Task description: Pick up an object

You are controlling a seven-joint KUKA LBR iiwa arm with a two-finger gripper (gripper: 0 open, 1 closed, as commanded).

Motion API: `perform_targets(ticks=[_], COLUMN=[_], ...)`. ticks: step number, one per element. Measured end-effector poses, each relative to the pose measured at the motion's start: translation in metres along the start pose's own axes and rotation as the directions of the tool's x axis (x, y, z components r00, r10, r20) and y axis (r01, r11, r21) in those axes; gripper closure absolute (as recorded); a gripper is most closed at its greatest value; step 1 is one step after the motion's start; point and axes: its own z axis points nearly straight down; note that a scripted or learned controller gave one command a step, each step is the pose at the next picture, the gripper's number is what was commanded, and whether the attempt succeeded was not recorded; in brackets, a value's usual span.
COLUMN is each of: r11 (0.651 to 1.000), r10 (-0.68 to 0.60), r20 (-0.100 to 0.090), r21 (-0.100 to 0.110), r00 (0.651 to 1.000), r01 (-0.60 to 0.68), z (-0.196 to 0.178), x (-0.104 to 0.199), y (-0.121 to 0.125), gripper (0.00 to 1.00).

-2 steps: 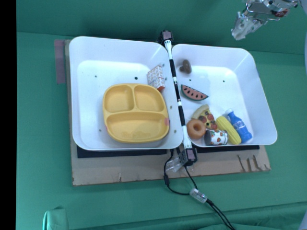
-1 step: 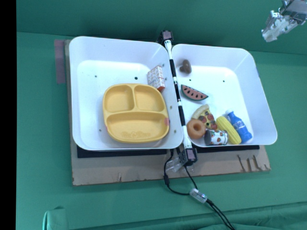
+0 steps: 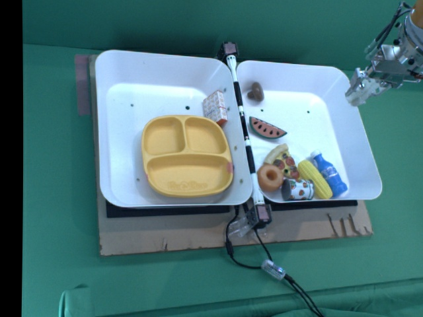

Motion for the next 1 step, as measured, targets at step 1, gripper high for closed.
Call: perform_targets(ticks=[1], r11=[1.0], r10=[0.0], r20=[0.0], r21=[-0.001], r00=[1.0], r01=[0.0], z=[-0.0001], x=[0.0001], y=[0.0001], gripper=[0.0])
